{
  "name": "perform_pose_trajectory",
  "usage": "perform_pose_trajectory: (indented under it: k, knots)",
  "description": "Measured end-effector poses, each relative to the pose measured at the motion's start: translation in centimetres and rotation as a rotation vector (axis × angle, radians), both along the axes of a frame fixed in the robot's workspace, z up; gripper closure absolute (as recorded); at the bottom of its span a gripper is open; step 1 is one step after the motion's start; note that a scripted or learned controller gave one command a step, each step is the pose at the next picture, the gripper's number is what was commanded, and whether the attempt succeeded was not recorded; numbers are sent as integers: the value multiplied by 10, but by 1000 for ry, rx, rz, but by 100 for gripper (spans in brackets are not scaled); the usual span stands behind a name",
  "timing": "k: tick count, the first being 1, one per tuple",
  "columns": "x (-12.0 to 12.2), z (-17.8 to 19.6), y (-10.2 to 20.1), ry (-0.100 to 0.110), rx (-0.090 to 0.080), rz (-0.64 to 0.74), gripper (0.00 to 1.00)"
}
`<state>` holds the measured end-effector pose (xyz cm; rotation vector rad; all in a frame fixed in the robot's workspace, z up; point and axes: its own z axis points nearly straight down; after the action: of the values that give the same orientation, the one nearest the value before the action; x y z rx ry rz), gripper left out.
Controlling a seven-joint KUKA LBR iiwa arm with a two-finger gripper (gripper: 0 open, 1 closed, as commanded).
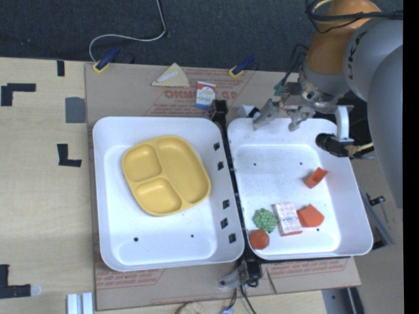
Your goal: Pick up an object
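— Camera view: where is the gripper (281, 118) relative to the right bin (346, 235)?
— It hangs over that bin's far rim, its two fingers spread wide, nothing between them.
— And the objects?
— Along the right bin's near edge: a green leafy piece (265, 219), a red ball (259, 239) just in front of it, a white-and-red packet (287, 218) beside them, then an orange block (310, 216). Another orange piece (316, 177) lies apart, toward the bin's right wall.
— Left of that bin?
— The left bin (111, 241), with a yellow divided plate (165, 174) in it.
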<state>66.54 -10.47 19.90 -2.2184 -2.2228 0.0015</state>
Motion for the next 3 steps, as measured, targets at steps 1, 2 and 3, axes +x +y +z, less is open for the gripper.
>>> perform_pose_trajectory:
  k: [1,2,3]
  knots:
    - [-7,-112,-73,-4,-3,-1,0]
    - [-55,-112,-86,-5,-3,-1,0]
    - [-117,-77,-120,0,-1,-3,0]
